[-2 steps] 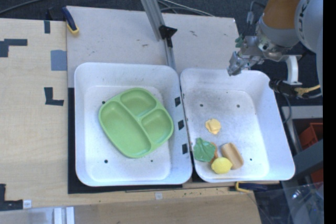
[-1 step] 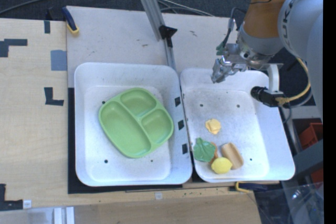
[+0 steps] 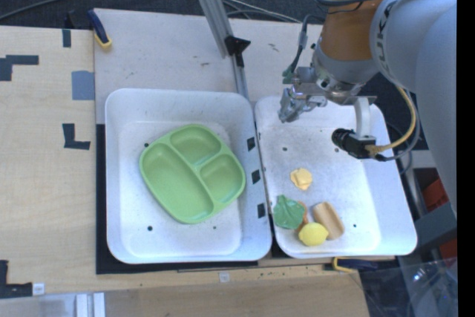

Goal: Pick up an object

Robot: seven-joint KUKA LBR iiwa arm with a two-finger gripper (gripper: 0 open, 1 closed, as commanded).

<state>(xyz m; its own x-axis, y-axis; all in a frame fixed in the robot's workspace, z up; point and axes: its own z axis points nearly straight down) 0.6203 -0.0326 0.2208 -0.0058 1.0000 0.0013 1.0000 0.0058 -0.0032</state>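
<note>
Grey arm lettered "KU" (image 3: 386,26), hand (image 3: 288,113) above right bin's (image 3: 386,234) far corner, grip state unclear

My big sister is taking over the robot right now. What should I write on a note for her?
Gripper: hovering over the far left corner of the right bin, holding nothing that can be seen.
Right bin, near end: small yellow piece, green leafy toy, lemon and tan bread-like piece, the last three bunched close together.
Left bin: green divided plate.
Done: nothing picked up.
Left: move down to the toys, grab one and lift it. The yellow piece sits apart, so it is probably easiest.
</note>
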